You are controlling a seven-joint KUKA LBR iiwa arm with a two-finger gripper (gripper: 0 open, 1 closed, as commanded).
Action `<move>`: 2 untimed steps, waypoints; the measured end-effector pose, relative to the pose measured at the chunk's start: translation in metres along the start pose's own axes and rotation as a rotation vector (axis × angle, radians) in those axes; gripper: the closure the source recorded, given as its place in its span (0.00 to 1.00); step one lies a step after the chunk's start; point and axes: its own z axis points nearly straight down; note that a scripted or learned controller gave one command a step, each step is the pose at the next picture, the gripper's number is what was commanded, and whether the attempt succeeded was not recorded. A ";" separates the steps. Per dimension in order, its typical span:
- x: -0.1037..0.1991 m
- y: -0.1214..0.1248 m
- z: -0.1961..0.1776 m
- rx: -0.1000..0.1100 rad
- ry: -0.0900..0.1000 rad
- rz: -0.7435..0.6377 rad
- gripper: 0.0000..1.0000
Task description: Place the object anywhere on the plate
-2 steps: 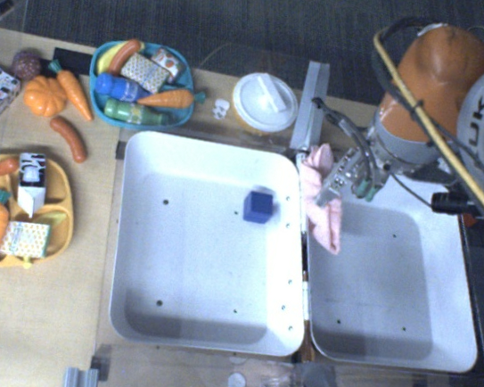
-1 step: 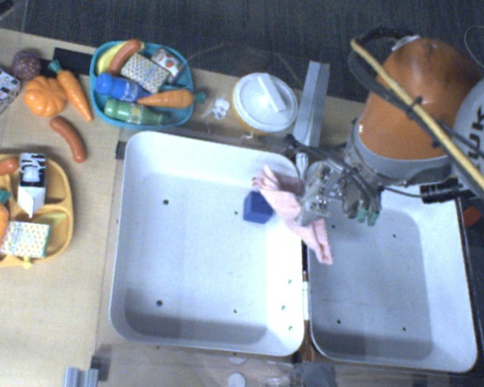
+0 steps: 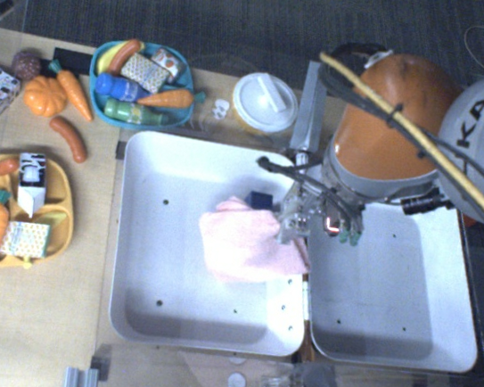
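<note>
A: Where is the pink plate (image 3: 248,245)?

B: In the left bin (image 3: 157,220), toward its 3 o'clock wall. A small dark object (image 3: 261,201) sits at the plate's 12 o'clock.

A: And the arm?

B: The gripper (image 3: 296,226) hangs over the plate's 2 o'clock edge; I cannot tell how it is set. The right bin (image 3: 394,319) lies at 3 o'clock. Toy food trays sit on the worktop (image 3: 86,210) at 9 o'clock.

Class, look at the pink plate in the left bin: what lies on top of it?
The gripper sits over the right edge of the pink plate, hiding that part. A small dark object lies at its upper edge; whether it rests on the plate is unclear.
</note>
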 end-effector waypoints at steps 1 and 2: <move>0.032 0.039 0.009 0.000 0.001 -0.005 1.00; 0.032 0.039 0.009 0.000 0.001 -0.004 0.00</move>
